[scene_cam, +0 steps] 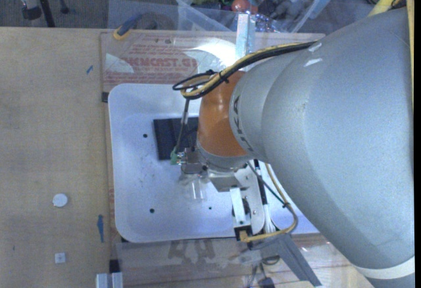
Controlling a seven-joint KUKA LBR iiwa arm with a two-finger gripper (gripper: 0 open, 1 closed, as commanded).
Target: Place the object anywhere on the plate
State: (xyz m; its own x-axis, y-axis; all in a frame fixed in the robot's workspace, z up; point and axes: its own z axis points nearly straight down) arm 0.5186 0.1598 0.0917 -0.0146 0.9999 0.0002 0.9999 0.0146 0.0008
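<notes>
In the left part of the white bin (125, 148) you see a flat black object (168, 139), probably the one to place; it lies on the bin floor. The gripper (195, 187) hangs near it, to its right. You cannot tell if it is apart or together. From beside the object it may close on nothing.

**Arm Stretched In From the Right**

The grey arm (329, 129) loomed large on the right and reached leftward; its orange band (217, 125) sat just above the wrist; the pincer (195, 187) pointed downward below the band.
</notes>
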